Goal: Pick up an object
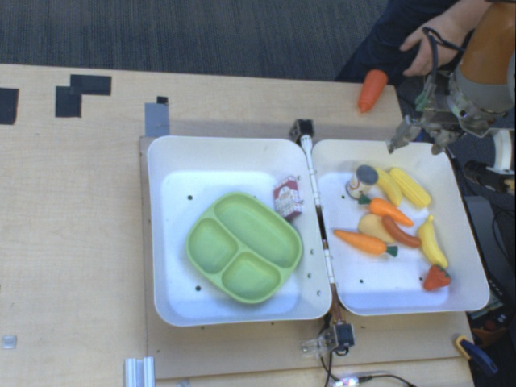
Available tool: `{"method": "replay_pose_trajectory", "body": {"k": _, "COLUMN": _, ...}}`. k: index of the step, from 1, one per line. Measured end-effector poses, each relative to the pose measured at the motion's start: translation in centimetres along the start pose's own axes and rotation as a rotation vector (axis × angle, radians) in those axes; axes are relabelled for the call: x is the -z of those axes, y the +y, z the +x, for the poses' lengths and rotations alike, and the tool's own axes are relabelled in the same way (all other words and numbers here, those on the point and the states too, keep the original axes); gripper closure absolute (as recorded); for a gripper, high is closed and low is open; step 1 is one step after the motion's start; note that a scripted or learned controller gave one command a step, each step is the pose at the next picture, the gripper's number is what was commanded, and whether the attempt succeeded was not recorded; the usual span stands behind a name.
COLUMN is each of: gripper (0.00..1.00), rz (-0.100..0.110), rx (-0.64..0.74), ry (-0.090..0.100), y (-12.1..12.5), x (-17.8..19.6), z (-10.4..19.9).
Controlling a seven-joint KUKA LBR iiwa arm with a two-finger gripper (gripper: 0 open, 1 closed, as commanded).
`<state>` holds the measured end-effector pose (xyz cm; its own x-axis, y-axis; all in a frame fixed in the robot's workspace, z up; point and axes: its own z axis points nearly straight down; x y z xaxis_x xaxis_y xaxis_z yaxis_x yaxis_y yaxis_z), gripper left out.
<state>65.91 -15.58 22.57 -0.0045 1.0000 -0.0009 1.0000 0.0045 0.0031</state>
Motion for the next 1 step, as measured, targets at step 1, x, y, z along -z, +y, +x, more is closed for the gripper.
{"method": "replay_pose_trajectory", "body": {"k": 1, "gripper": 0.0, "rz": -0.002, "rx": -0.002, "ry": 0.0, "y": -5.74, "x": -13.94, "z": 0.49}}
